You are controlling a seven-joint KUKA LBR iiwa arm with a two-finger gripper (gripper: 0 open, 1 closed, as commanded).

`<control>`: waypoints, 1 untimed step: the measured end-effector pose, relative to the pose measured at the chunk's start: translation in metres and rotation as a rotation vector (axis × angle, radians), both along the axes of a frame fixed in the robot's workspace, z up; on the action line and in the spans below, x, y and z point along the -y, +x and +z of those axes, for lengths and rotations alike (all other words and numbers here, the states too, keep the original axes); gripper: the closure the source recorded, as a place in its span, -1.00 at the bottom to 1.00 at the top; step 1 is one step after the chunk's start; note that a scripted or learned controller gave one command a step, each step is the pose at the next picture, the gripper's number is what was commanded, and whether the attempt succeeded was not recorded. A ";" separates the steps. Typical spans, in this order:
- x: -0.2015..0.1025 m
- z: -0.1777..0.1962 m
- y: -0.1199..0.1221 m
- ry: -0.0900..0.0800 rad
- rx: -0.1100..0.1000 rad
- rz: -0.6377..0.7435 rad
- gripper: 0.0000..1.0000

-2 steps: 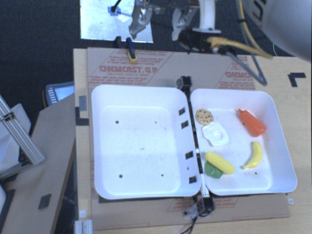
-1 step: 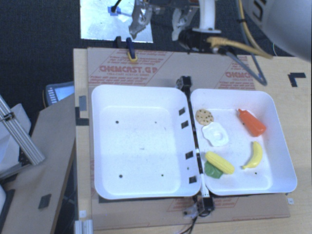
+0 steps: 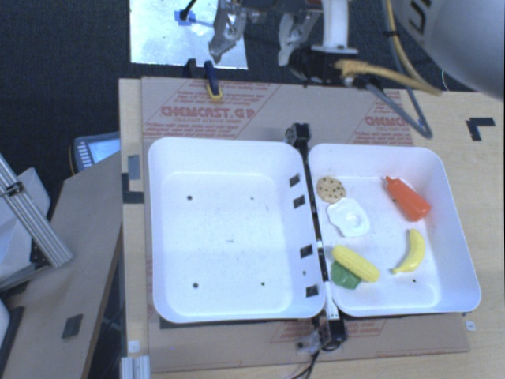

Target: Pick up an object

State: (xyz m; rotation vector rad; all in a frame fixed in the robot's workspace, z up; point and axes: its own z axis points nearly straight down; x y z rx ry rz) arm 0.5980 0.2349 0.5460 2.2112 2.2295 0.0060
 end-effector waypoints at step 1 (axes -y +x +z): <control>0.000 0.000 0.000 0.000 0.000 0.000 -1.00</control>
